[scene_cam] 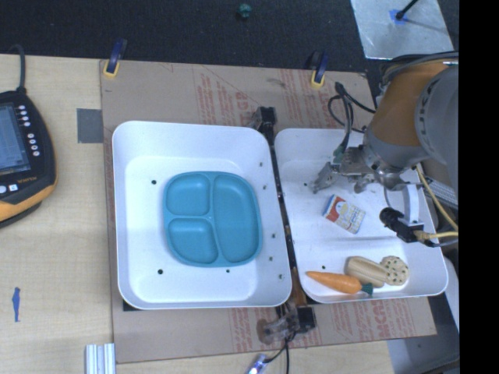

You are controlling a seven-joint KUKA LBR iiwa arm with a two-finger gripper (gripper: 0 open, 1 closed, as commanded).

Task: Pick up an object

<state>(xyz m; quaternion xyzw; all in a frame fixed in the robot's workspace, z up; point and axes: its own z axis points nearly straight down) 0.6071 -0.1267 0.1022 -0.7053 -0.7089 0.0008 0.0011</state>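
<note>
My gripper (341, 181) hangs over the back part of the right bin (308, 150), its two fingers spread apart and open with nothing between them. Just in front of it, apart from the fingers, a small white carton (344, 213) with orange and blue print lies on the bin floor. Along the bin's front edge lie an orange carrot (335, 281), a tan bread-like piece (365, 269) and a speckled cookie (394, 269). The grey arm with its orange band (405, 104) comes in from the right.
The left bin (132, 150) holds a blue divided plate (212, 218). A black cable end (396, 223) hangs over the right bin's right side. A handheld pendant (19, 154) lies at the far left of the bench.
</note>
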